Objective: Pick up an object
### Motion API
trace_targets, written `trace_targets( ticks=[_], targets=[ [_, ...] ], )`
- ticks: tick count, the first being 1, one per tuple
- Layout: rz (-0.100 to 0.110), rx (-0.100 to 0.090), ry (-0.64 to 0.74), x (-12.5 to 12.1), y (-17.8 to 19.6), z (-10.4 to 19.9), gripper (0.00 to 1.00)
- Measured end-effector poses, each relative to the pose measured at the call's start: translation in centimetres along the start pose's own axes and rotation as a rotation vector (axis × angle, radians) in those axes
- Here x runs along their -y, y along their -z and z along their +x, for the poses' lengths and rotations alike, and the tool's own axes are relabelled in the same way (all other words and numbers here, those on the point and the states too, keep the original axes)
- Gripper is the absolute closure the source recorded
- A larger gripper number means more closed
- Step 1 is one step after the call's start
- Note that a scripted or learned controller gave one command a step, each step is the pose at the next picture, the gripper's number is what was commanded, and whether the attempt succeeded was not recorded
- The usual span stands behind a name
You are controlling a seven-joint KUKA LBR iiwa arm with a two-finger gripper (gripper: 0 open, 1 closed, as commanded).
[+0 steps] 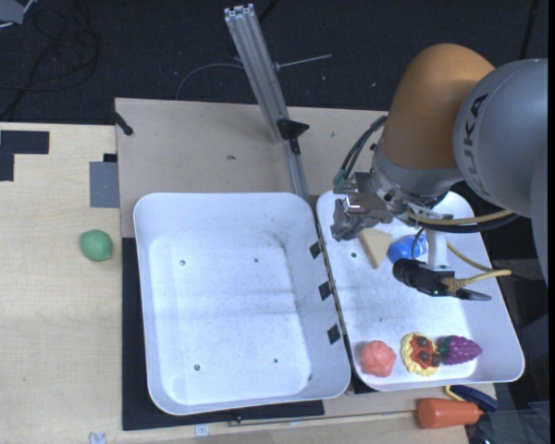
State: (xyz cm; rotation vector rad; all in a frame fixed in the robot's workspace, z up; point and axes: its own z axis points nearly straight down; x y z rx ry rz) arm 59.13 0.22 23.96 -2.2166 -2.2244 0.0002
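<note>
The pincer (351, 218) is hanging near the right bin's (499, 377) far-left corner; I cannot tell its state; the tan stick (367, 248) is lying just beneath, pointing toward the near edge

Grey arm (499, 128) enters from right, orange band above wrist; end effector (350, 218) lowered.

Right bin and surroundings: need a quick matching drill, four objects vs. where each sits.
Things:
1. green ball
2. pink lump
3. blue object
4. orange object

Places:
A. right bin, under the arm's wrist
B. bench, left of the left bin
C. bench, in front of the right bin
D. right bin, near front edge

Pairs: 1-B, 2-D, 3-A, 4-C
</note>
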Motion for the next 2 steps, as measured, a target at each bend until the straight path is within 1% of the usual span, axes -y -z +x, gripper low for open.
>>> trace_targets(
  ticks=[1, 2],
  targets=[
    [0.0, 0.001, -0.002, 1.8, -0.2, 3.7, 1.0],
    [0.0, 0.0, -0.002, 4.2, -0.6, 7.2, 1.0]
  ],
)
